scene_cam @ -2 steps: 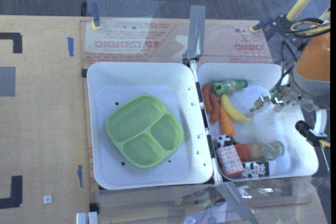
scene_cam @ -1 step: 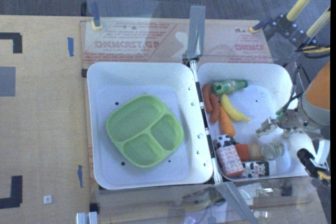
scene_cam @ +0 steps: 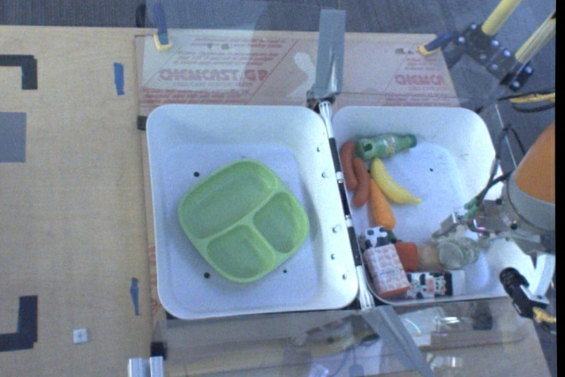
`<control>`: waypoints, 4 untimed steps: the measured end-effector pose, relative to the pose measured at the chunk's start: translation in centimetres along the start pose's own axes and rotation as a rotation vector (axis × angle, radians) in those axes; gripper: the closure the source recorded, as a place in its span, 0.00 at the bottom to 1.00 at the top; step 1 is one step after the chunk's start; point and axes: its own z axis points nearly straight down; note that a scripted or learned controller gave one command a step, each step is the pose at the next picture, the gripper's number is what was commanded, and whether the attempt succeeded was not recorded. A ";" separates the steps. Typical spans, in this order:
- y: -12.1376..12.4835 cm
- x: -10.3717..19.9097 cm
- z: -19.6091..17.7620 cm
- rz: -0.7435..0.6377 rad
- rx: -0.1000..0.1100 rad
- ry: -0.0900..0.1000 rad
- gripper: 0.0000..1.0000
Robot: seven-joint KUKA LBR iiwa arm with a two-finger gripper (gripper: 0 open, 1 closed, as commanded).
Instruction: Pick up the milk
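Camera view gives us the gripper [scene_cam: 459, 234] low in the right bin [scene_cam: 459, 124], at the frame's lower right; we cannot tell its opening or any hold. We see the milk carton [scene_cam: 433, 284], cow-patterned, lying at that bin's bottom edge, beside a red box [scene_cam: 386, 269]. A green divided plate [scene_cam: 244, 221] sits in the left bin [scene_cam: 177, 137]

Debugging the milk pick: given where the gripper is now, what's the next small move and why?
Probably shift the gripper toward the bin's near wall and slightly left, over the milk. The cow-patterned carton lies on its side against the near wall of the right bin, and the gripper sits up and right of it, not over it.
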 end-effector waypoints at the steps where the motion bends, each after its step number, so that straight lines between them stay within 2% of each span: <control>1: -0.2 1.1 0.1 0.331 -0.001 -0.005 0.00; 2: 0.0 0.2 0.0 0.312 0.010 0.013 0.00; 4: 0.3 0.3 -0.1 0.523 -0.001 0.010 0.00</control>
